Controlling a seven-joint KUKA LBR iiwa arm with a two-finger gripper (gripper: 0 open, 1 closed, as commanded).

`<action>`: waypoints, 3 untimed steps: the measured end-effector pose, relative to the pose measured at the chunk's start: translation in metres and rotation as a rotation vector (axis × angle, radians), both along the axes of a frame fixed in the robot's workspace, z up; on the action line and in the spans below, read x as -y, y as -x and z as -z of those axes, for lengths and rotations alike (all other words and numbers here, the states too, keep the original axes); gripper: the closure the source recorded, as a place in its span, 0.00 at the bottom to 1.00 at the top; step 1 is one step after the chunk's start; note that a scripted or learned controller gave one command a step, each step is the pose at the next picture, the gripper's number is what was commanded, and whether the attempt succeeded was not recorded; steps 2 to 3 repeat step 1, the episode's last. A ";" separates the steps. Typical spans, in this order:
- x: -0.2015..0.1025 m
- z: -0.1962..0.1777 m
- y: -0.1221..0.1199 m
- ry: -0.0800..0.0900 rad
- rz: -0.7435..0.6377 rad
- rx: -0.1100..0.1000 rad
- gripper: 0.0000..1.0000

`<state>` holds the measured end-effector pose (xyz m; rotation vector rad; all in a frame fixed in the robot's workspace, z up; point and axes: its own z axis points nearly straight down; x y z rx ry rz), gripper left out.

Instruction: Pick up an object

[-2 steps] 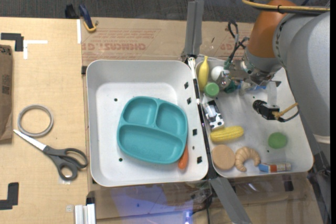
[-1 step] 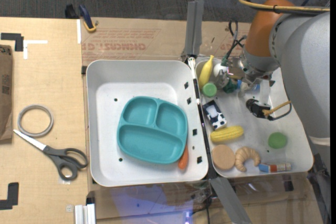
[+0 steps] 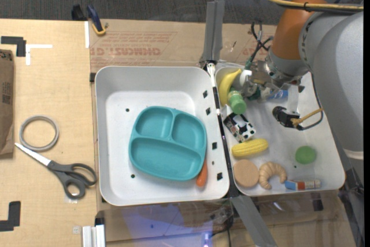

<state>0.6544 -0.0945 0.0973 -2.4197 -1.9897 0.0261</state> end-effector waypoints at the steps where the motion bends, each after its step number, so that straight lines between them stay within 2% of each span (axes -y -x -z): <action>1: -0.045 -0.094 -0.005 -0.002 -0.013 0.018 1.00; 3: -0.045 -0.094 -0.005 -0.002 -0.013 0.018 1.00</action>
